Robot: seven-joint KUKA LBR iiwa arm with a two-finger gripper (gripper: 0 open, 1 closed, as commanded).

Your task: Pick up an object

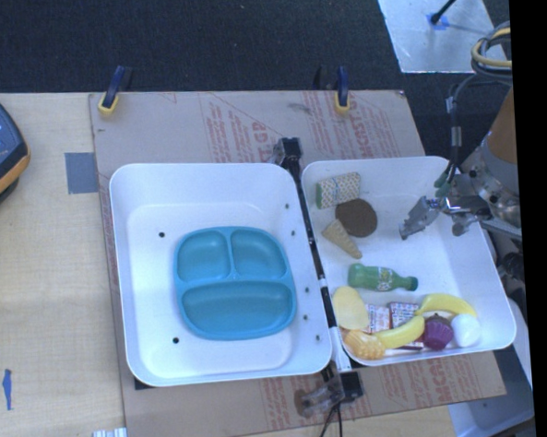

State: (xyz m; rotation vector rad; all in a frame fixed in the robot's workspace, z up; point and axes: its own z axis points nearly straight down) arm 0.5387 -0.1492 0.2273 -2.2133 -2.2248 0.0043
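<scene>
My worry is a glancing grab: the toys in the right bin lie packed together at five o'clock, so closing fingers could nudge the banana or green bottle aside. My gripper hangs at the bin's three o'clock side, reaching in low from the right, fingers spread, nothing between them.

Light blue three-compartment plastic plate in glossy white left bin; left of jaws, dark brown round cookie, green plastic bottle; below, curved yellow banana, purple ball.
</scene>
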